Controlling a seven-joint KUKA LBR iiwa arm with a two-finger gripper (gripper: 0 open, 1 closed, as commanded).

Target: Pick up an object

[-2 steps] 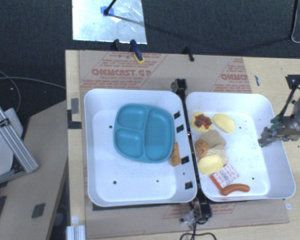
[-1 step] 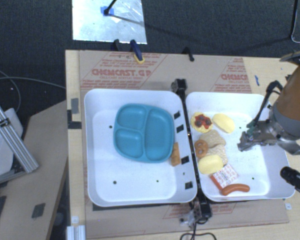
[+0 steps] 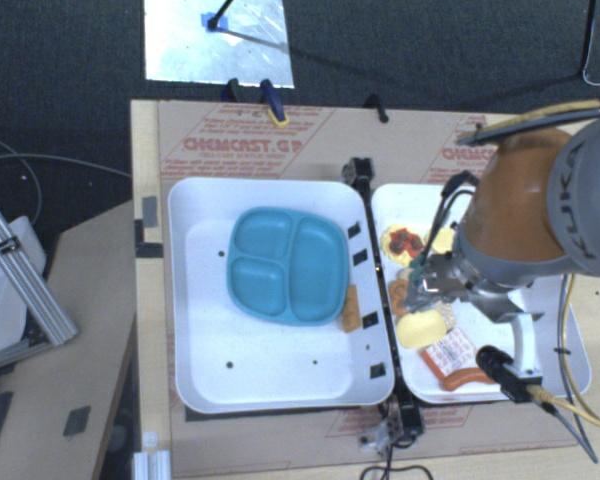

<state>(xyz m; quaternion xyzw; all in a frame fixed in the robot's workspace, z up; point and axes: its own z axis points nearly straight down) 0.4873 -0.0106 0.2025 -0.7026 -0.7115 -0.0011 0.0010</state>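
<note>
Gripper (image 3: 420, 286) low in my right bin (image 3: 555, 308); finger state unreadable. Yellow piece (image 3: 420, 328) probably light, smooth, slippery: pinch across narrow middle.

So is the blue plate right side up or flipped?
Right side up: the blue plate lies flat in the left bin, its three compartments facing the camera.

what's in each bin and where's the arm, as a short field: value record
left bin: blue divided plate; small orange-brown piece at the plate's right edge
right bin: pile of small toy foods, among them a yellow piece and a red sausage
arm: over the right bin
gripper: low over the pile
holding: cannot tell
</note>
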